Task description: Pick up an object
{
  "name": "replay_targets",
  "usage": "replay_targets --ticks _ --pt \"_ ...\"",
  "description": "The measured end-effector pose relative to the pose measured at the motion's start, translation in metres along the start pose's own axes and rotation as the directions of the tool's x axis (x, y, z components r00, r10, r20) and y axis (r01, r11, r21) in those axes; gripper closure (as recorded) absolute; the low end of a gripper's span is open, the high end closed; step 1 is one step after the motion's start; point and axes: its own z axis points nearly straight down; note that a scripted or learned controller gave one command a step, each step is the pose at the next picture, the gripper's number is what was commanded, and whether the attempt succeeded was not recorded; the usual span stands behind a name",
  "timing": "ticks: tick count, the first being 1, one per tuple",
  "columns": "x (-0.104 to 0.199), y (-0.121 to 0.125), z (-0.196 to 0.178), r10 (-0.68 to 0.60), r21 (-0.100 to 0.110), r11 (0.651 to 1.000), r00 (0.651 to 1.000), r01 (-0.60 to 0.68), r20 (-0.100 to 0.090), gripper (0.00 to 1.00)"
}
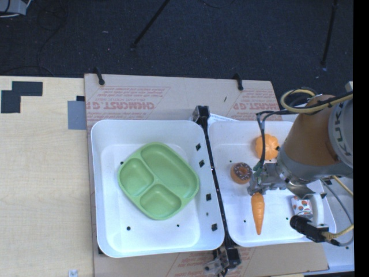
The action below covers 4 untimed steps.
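Tool (260, 184) sits low over our carrot's (258, 211) top end, grip state unclear to us; next comes a clean lift.

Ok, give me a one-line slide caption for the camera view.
Pincer at the carrot's top in the right bin, beside a donut and an orange; green tray in the left bin.

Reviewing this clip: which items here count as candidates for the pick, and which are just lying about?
In play, right bin:
- carrot, directly under the gripper
- chocolate donut
- orange fruit
- small printed item

Lying about:
- green divided plate in the left bin
- cardboard sheet under both bins
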Motion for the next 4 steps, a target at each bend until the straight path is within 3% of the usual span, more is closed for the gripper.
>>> replay_targets --ticks 1,3,4 --pt "-0.001 0.001 -0.053 -0.008 -0.001 1.0 1.0 0.008 0.0 1.0" --pt "0.087 0.023 -0.045 -0.011 0.004 1.0 1.0 0.011 -0.002 1.0" --pt "0.146 0.026 -0.054 -0.013 0.004 1.0 1.0 0.013 -0.002 1.0"
